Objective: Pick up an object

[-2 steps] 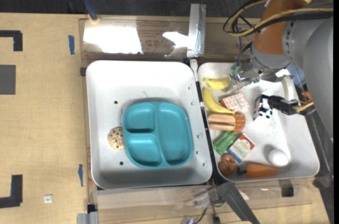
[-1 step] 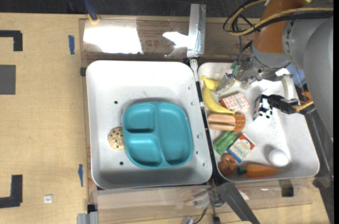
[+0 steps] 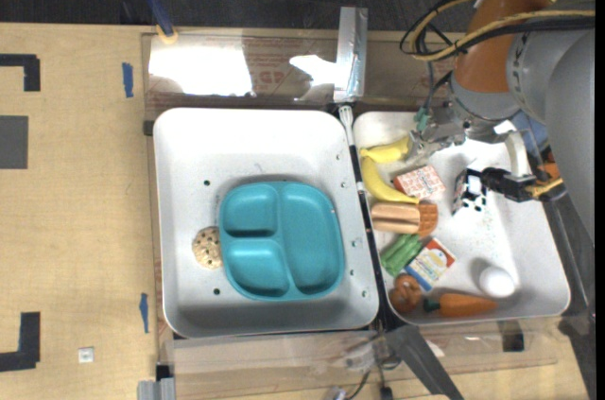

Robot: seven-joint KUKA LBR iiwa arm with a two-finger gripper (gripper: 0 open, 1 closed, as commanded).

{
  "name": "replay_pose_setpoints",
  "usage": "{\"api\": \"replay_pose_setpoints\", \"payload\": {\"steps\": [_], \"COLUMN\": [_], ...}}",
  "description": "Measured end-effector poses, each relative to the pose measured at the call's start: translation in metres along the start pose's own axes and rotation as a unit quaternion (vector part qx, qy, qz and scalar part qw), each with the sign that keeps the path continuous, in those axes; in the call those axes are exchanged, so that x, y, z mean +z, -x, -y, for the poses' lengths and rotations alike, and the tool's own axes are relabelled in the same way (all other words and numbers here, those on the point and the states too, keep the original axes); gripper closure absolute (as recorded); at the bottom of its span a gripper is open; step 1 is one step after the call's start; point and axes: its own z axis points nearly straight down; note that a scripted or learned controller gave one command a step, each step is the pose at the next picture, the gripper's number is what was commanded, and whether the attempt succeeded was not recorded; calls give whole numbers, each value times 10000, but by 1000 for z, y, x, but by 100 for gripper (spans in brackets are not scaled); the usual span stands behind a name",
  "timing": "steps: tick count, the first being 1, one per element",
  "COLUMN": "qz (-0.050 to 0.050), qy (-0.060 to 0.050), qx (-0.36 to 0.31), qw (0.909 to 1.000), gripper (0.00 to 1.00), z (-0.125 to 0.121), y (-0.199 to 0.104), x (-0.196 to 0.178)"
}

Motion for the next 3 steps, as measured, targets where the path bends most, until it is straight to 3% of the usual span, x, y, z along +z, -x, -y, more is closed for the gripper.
{"api": "replay_pose_setpoints", "payload": {"steps": [1,2,3], "qz": [18,0,58], "qy": [131,113,157], "qx": [-374,-390,-1796], "qw": [9992,9992,9836], "gripper": [100,0,0], "z": [86,86,124], "y": [18,15,-11], "x": [-41,-38,16]}}
